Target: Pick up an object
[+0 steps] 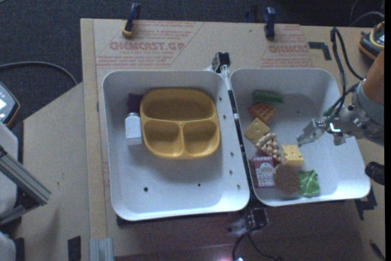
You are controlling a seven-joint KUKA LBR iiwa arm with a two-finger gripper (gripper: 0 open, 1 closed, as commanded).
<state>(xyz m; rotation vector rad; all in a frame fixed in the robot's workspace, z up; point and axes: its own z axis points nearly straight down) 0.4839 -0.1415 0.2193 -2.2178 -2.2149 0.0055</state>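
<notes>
The gripper (308, 134) hangs over the right bin (317, 85), reaching in from the right, its pale metal fingers (303, 137) pointing toward the toy food; they look slightly spread with nothing between them, though the view is too coarse to be sure. Just left of the fingertips, near but apart, lies a yellow cheese block (292, 155), a small cube-like piece with pale spots. Beside it sit a pizza slice (269, 145) with red dots, a yellow wedge (256, 130), an orange waffle (262, 111) with a grid pattern, and a dark green piece (267, 96) nearest the far wall. Along the near wall are a red carton (263, 170), a round brown cookie (286, 180) and a green leafy piece (309, 183). The left bin (116, 150) holds a yellow divided tray (179, 122), with a small white bottle (133, 128) touching its left edge and a dark purple item (134, 101) behind the bottle
</notes>
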